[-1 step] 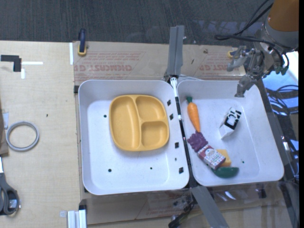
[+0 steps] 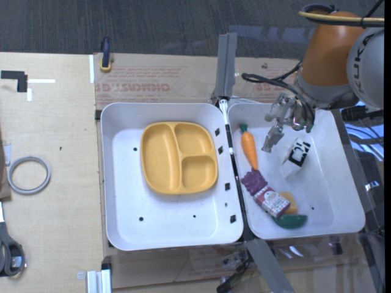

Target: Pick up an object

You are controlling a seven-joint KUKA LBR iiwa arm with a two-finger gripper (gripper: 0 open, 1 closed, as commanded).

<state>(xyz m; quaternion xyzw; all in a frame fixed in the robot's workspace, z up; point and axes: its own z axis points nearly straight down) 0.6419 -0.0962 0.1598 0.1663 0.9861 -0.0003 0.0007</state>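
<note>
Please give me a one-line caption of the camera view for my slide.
KUKA gripper hovers open above the right bin beside a toy carrot; yellow divided plate lies in the left bin.

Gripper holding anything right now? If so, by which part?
Nothing held. The gripper hangs open over the right bin, with the carrot apart to its left.

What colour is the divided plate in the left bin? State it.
Yellow-orange, plain with no pattern. The divided plate shows clearly in the camera view.
</note>
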